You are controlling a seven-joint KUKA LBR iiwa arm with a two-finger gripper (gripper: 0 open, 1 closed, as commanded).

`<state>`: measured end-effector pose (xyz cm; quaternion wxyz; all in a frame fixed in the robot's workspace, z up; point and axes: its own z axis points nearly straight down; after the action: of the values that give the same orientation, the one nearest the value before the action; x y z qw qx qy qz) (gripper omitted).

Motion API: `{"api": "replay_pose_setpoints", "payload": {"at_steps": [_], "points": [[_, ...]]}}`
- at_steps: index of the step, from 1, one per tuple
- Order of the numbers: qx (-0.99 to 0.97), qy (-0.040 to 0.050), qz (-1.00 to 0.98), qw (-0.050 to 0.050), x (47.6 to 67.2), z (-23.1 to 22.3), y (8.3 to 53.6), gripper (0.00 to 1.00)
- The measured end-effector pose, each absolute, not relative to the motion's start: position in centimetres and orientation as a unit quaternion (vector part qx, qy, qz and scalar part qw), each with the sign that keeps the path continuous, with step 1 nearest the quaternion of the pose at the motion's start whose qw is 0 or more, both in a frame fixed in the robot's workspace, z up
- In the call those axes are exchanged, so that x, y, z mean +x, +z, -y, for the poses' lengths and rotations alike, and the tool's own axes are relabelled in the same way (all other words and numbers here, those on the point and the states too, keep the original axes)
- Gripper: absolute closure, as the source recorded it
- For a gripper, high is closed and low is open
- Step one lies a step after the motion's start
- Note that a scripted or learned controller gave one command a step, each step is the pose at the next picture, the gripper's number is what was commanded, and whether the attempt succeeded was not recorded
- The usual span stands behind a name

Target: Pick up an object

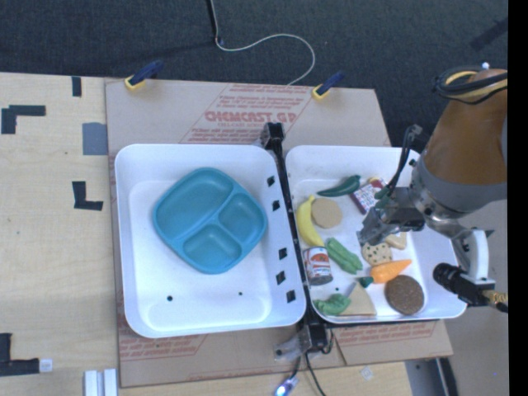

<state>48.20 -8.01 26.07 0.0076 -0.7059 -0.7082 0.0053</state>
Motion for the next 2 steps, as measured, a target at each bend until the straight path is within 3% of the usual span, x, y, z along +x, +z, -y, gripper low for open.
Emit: {"api": "replay_pose_setpoints", "payload": {"at_steps": [1,2], "points": [[-0.706,0.004,0.709,0.005,53.4,4.7,17.6,1.0],[-0.707,0.0025,0.707,0.003,48.2,4.0,22.2,1.0]]}}
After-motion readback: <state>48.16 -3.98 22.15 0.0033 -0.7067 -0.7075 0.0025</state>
